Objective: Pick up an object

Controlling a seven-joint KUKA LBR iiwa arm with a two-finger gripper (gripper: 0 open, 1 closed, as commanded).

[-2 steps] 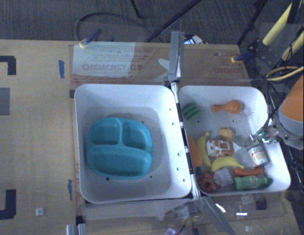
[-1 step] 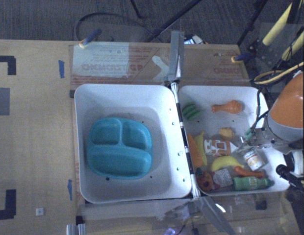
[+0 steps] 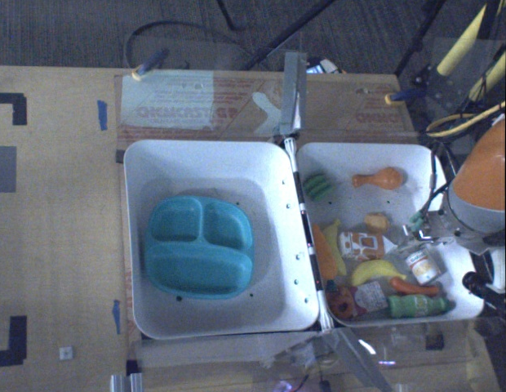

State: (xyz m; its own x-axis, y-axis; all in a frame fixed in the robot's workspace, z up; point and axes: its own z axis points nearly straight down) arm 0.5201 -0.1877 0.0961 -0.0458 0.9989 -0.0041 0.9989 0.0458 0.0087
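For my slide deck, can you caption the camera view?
KUKA arm's gripper above toy food in the right bin; teal tray in the left bin.

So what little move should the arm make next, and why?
Probably a short drop straight down toward the small jar. The gripper hangs over the right bin just above that jar, nothing shows held in it, and the toys, such as the banana and carrot, lie close together there. That's a guess; the jaws are too blurred to read.
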